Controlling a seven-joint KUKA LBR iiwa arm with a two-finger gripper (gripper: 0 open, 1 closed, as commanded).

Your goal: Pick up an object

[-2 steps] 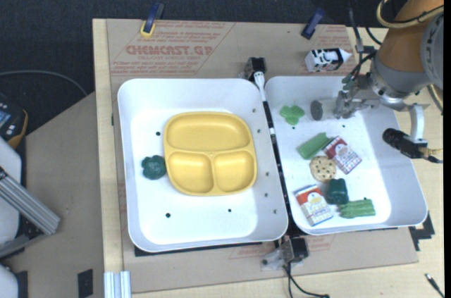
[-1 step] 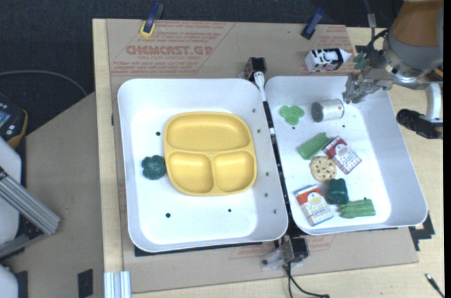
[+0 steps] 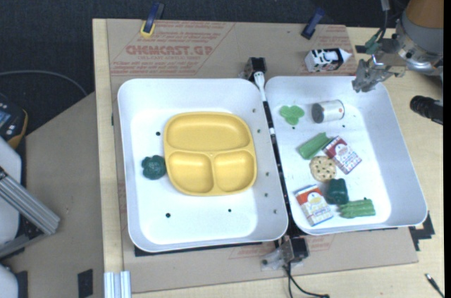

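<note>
My gripper [image 3: 366,76] hangs over the far right corner of the right bin [image 3: 402,156], with nothing visibly held. Below it in that bin lie a light green leafy piece [image 3: 291,113], a grey and white cylinder [image 3: 328,110], a green oblong piece [image 3: 313,145], a red and white packet [image 3: 345,156], a round cookie [image 3: 323,168], a dark green lump [image 3: 336,191], a small red and white carton [image 3: 313,205] and a green block [image 3: 356,208]. The cylinder is the nearest of them, to the gripper's lower left.
The left bin [image 3: 134,120] holds a yellow divided plate [image 3: 209,152] and a dark green lump [image 3: 153,166] on its left. A black and white toy [image 3: 328,58] sits on the bench behind the right bin. Clamps [image 3: 150,20] hold the board's far edge.
</note>
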